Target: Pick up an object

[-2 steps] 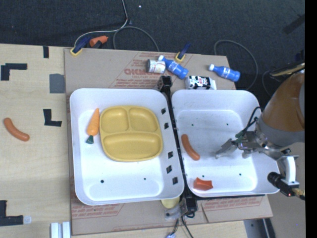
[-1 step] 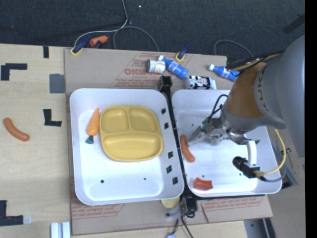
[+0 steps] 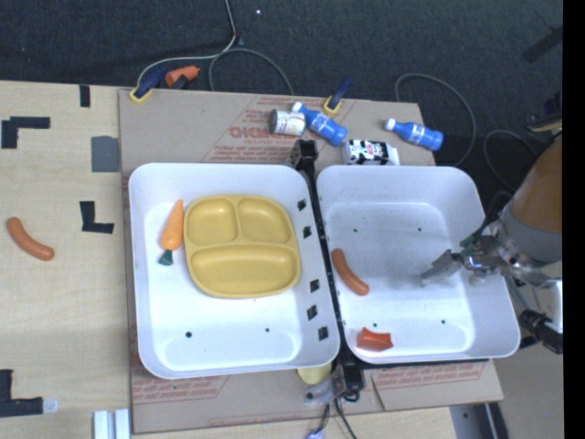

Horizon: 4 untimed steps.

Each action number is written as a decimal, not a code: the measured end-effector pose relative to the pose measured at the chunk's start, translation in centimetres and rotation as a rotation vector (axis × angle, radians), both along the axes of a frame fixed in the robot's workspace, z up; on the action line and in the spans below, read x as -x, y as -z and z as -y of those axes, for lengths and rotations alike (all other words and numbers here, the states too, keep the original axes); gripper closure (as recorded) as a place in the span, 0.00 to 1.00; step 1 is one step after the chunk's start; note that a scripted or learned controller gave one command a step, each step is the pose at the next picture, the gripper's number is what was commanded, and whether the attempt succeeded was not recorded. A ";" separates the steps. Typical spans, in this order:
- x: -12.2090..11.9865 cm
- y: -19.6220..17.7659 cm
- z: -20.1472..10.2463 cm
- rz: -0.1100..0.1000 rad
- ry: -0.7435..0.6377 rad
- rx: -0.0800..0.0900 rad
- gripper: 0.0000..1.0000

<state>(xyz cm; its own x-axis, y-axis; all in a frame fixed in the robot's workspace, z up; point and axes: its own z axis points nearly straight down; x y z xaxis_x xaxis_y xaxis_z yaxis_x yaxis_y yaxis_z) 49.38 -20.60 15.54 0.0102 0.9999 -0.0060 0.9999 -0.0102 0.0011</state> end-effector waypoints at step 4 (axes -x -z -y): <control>-17.6 0.0 -4.9 0.006 -0.008 -0.002 0.00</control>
